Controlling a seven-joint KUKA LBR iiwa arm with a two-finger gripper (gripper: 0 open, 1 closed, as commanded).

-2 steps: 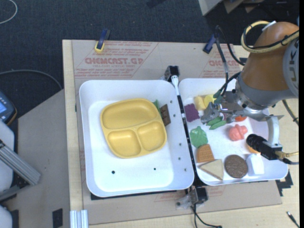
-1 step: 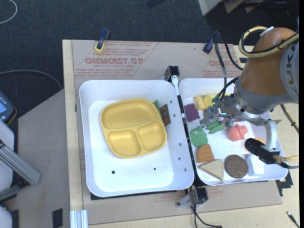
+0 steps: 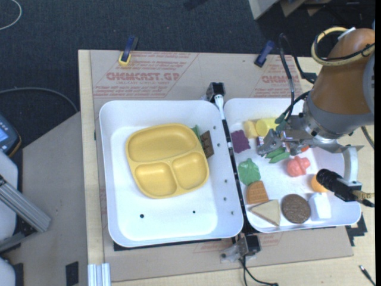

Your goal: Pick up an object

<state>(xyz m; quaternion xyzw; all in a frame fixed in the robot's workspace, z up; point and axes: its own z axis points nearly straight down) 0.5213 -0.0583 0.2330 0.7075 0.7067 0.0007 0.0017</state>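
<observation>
Now claw (image 3: pixel 275 146) mid right bin (image 3: pixel 333 222), over green toy (image 3: pixel 277 155).

The divided plate (image 3: pixel 166 159) lies in the left bin (image 3: pixel 113 159).

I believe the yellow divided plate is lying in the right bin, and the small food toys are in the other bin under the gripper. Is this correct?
Not quite. The yellow divided plate lies in the left bin, not the right one, as the camera view shows. The rest holds: the small food toys are in the other bin, the right bin, under the gripper.
</observation>
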